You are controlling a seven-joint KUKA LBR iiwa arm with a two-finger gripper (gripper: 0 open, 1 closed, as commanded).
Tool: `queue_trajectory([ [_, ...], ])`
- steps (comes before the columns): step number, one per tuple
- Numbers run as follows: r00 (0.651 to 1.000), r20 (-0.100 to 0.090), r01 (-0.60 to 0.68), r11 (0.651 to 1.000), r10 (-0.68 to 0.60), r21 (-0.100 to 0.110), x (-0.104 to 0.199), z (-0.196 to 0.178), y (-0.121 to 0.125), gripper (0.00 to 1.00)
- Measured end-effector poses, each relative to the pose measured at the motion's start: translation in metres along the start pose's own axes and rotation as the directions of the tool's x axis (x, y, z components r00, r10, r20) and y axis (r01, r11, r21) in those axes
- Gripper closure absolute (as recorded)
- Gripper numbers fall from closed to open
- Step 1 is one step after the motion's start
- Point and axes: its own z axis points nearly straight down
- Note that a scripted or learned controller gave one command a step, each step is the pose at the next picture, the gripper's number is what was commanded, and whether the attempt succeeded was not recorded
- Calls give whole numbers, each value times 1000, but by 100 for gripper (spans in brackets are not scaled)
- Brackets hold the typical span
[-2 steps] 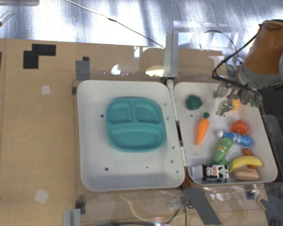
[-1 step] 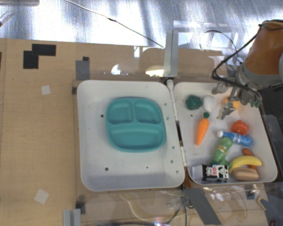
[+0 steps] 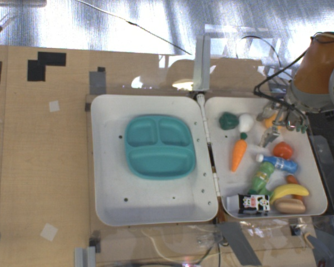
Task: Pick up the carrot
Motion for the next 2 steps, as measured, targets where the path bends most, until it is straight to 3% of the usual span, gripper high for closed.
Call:
queue_trajectory([
  [1, 1000, 27, 4, 1000, -4, 1, -6, -16, 2, 100],
  [2, 997, 19, -80, 997, 80, -3, 57, -3, 55, 100],
])
